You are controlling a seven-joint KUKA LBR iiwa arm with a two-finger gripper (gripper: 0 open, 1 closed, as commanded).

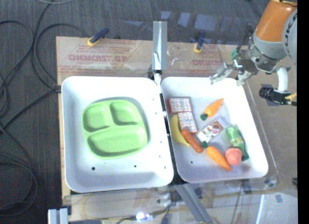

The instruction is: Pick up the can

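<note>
Right bin [251,117]: can [211,131] half-buried among toy food.

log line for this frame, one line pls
stage: approach | claw: open, above far rim of right bin, holding nothing | green can: lying in right bin beside carrots, untouched | left bin: green divided tray

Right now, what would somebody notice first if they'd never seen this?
Probably the bright green divided tray sitting in the left white bin. Next, the jumble of toy food in the right white bin, like the orange carrot, and the claw hanging over its far edge.
</note>
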